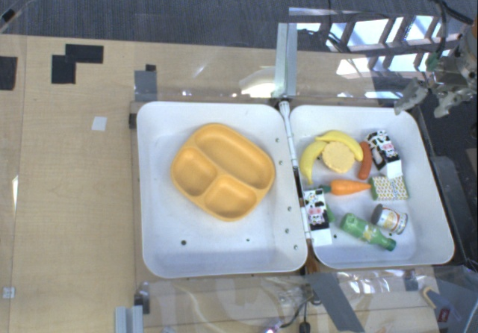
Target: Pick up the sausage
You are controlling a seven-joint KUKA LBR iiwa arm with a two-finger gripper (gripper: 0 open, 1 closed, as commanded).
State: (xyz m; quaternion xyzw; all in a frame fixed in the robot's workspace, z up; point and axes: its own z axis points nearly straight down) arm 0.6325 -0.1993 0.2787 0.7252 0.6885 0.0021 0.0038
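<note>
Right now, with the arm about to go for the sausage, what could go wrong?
1. The sausage lies wedged between the round cracker and a milk carton, so closing fingers may catch a neighbour instead.
2. The carrot sits right below its lower end and could get nudged or grabbed by mistake.
3. The gripper is past the right bin's far corner, so a long approach is needed.
</note>
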